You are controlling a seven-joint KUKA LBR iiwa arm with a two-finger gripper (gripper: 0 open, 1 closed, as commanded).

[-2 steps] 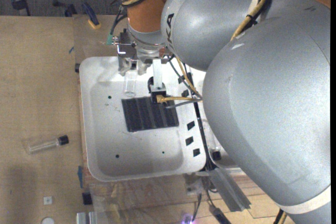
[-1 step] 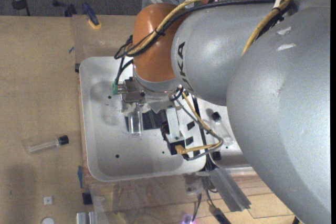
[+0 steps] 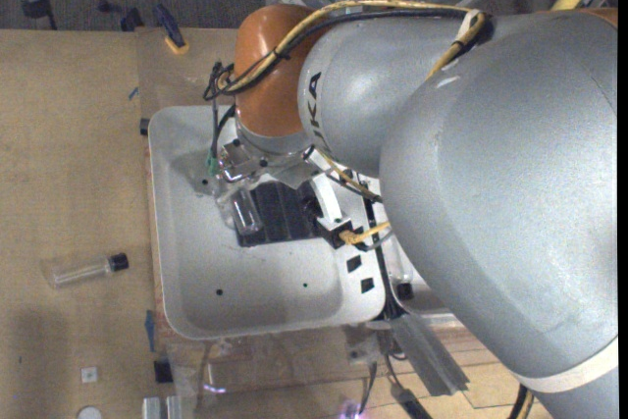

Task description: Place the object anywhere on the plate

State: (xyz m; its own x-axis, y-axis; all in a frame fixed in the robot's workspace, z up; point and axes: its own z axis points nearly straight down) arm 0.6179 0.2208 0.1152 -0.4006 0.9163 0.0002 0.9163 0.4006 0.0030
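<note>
The arm reaches down into the left white bin (image 3: pixel 177 240), its end effector (image 3: pixel 270 211) low over the bin floor. Its grip state cannot be told, and neither the object nor the plate can be made out. A slow, vertical lift would best reveal any catch.

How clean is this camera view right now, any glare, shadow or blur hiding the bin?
Camera view: soft, even light, with no hard glare on the white bin; the arm is so near the lens that it looks huge and hides much of the bench; it throws a dim shadow on the bin floor under the gripper; the picture is somewhat grainy, and the clear tube on the bench reads faintly.
</note>
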